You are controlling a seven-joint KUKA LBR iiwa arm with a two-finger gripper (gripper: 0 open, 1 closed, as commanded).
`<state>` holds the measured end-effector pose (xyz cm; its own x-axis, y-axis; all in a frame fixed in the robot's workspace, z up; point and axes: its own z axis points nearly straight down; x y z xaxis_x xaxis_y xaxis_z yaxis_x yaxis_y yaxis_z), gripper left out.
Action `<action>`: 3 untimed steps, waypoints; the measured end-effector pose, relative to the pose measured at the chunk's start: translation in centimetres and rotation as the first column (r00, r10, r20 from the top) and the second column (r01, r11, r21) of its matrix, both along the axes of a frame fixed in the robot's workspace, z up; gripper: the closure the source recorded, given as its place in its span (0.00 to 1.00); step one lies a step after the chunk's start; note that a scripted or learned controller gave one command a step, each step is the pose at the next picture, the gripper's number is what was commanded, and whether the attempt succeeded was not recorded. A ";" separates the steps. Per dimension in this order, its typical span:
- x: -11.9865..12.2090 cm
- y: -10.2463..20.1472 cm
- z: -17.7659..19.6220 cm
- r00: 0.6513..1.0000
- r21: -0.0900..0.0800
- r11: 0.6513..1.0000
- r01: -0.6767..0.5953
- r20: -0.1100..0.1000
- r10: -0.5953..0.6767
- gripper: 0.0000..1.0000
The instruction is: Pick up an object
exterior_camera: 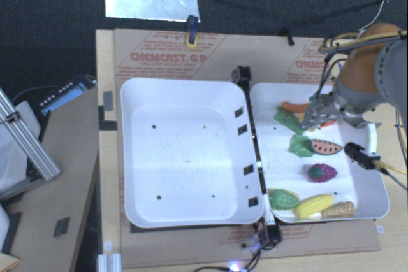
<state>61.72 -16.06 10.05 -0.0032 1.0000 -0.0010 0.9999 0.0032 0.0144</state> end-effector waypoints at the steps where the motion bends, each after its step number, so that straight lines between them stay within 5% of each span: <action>1: 0.2 6.2 17.6 1.000 0.000 1.000 -0.008 0.006 0.008 1.00; 2: 2.7 12.9 29.1 1.000 0.001 1.000 -0.009 0.004 0.009 1.00; 3: -4.4 14.8 25.7 1.000 0.002 1.000 -0.003 -0.018 0.003 1.00</action>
